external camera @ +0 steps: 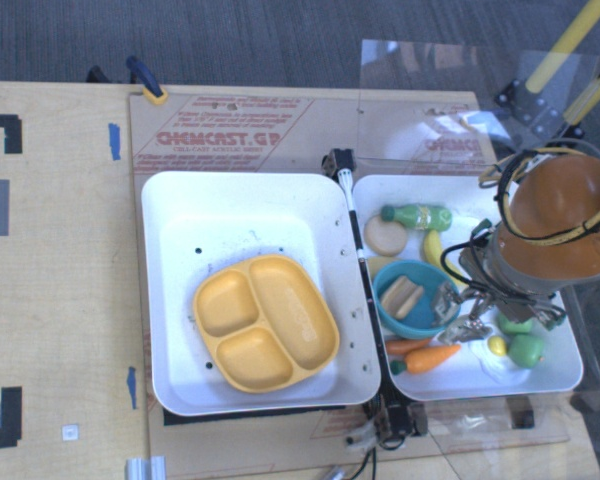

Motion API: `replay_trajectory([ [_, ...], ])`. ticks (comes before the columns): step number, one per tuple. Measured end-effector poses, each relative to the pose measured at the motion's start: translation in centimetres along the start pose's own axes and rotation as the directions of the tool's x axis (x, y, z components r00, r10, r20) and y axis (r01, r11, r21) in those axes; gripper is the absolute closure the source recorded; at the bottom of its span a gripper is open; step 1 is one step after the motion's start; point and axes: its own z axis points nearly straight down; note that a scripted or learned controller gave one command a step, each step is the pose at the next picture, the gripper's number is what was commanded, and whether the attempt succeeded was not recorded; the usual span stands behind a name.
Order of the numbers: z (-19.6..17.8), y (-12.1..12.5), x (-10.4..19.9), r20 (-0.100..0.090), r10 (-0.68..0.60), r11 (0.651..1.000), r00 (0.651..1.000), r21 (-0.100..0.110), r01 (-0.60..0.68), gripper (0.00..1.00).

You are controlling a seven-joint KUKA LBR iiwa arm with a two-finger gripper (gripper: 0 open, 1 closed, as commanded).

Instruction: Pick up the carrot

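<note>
Fingers unclear: cannot tell whether spread or pressed together. Gripper (467,318) poised over right bin (563,370), just at 1 o'clock of carrot (432,358). Carrot orange, tapered, smooth, lying at bin's 7 o'clock, beside round blue bowl (412,300). Left bin (170,268) holding yellow three-part tray (267,322). Arm (555,218) entering from 3 o'clock, wrist pointing down.

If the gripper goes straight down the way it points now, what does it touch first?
Probably the carrot: the gripper hangs just above its thick end, beside the blue bowl. Depth is unclear from this slanted view, so it might touch the bowl's rim instead.
</note>
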Motion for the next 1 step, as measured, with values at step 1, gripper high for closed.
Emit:
replay_trajectory([
  [1,0.37,-1.89,0.44,0.017,-0.028,1.000,0.999,0.009,0.027,1.00],
])
